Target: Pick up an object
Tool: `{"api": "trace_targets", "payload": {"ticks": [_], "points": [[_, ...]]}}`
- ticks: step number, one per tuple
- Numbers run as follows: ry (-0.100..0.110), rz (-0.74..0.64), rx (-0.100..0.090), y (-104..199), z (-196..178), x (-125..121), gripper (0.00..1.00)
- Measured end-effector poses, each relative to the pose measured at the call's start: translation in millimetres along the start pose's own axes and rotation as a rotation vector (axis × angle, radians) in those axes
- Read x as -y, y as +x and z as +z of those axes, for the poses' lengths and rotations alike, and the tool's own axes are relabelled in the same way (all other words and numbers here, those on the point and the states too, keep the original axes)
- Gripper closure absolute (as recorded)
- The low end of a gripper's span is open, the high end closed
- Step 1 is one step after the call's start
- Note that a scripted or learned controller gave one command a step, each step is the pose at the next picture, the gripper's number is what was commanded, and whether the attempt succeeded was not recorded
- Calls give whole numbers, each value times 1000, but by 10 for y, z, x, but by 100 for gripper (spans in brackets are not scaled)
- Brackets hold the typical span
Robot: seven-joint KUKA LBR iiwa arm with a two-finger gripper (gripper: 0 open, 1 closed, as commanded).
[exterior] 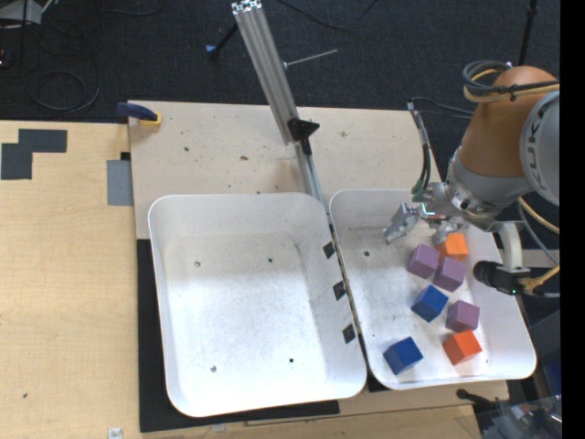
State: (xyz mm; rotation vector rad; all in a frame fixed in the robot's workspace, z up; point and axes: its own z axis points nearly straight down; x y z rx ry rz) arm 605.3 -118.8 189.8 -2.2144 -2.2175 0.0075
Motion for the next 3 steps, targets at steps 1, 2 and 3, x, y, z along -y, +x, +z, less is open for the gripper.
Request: {"api": "trace_targets", "payload": {"ticks": [1,2,3], "points": [[-6,2,1,-6,-30,-10,0],[-1,2,1,-28,410,3,0],[-28,5,8,-48,680,-60,0]]}}
